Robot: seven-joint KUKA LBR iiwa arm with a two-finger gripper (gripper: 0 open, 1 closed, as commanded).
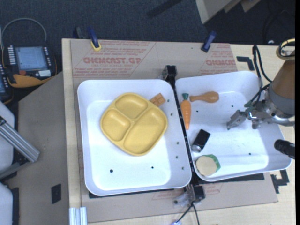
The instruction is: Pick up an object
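you had several candidates in the right bin (262, 86): a toy carrot (186, 112) lay along its left wall, a wooden pestle-like piece (204, 97) just beside the carrot's top, a small black block (201, 139) lower down, and a round cream-and-green piece (207, 165) near the front rim. the gripper (240, 117) hovered over the bin's right half, well apart from them all, its fingers spread and holding nothing. the left bin (93, 139) held a yellow divided plate (134, 123) with a small brown block (157, 99) at its upper edge.
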